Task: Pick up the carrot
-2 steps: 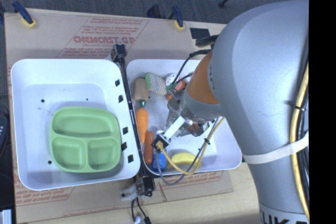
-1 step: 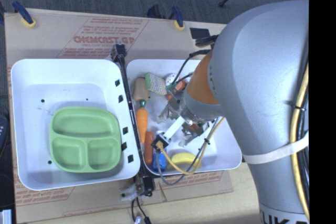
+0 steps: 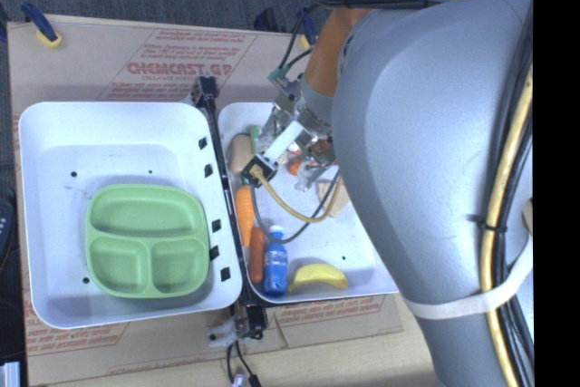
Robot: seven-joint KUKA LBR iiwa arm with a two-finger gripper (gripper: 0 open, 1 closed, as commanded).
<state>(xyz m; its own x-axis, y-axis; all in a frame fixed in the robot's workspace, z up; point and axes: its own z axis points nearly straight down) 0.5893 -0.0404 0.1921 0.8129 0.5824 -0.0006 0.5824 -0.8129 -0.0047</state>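
The carrot (image 3: 245,211) is a long orange piece lying lengthwise against the left wall of the right bin (image 3: 362,260). My gripper (image 3: 306,169) hangs low over the upper middle of that bin, to the right of the carrot and slightly above its top end, apart from it. A small orange-red bit (image 3: 294,166) shows right at the gripper, and I cannot make out what it is. The arm's large grey body covers the right side of the bin.
Just below the carrot are a reddish-brown sausage-like piece (image 3: 256,255) and a blue bottle (image 3: 275,265), with a banana (image 3: 318,276) at the bin's front. A tan lump (image 3: 239,153) sits above the carrot. The left bin (image 3: 41,195) holds a green divided plate (image 3: 145,240).
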